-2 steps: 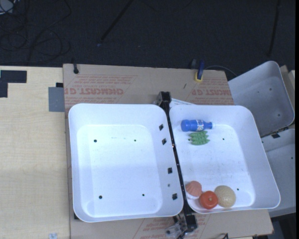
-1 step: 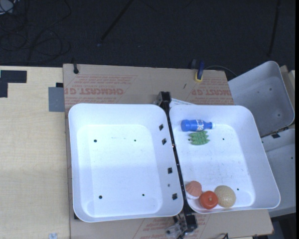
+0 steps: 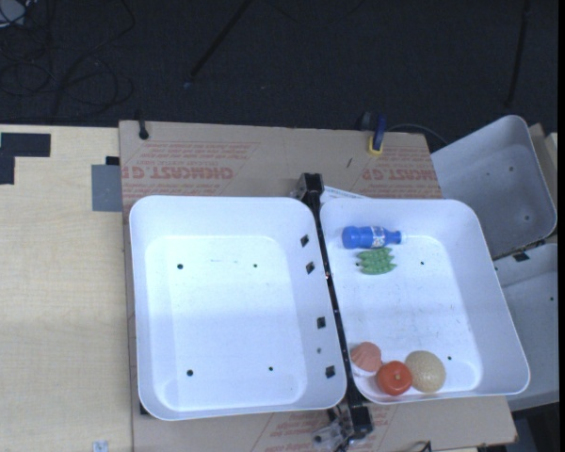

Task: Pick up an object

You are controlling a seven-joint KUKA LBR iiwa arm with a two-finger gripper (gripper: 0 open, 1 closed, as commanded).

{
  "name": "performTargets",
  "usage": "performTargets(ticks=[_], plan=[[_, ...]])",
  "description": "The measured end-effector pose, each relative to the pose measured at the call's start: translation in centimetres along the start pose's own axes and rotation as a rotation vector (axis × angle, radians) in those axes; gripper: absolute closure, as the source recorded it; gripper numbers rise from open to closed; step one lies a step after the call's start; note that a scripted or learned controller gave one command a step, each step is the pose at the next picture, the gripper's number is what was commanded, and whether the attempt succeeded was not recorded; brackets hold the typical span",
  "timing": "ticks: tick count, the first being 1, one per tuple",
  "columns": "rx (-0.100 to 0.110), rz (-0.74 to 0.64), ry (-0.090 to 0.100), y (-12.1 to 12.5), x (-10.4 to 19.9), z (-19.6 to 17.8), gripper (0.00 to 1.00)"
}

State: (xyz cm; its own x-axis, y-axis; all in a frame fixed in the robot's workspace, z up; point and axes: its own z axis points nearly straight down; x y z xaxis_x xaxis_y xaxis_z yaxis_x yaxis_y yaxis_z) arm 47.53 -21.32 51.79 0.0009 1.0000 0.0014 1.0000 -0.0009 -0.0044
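Two white bins side by side on a bench. In the right-hand bin [image 3: 494, 281]: blue bottle [image 3: 369, 237] just beside green toy [image 3: 377, 262]. At front wall: pink ball [image 3: 364, 354], red ball [image 3: 394, 379], tan ball [image 3: 427, 370], clustered.

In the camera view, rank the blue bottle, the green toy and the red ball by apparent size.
1. Blue plastic bottle with white cap, longest.
2. Green leafy toy and round red ball: too alike in apparent size to rank; the ball lies nearer the camera.
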Motion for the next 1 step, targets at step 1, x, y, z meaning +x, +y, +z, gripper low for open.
performTargets(ticks=[1], plan=[[0.001,0.000,-0.001,0.10,0.02,3.08,1.00]])
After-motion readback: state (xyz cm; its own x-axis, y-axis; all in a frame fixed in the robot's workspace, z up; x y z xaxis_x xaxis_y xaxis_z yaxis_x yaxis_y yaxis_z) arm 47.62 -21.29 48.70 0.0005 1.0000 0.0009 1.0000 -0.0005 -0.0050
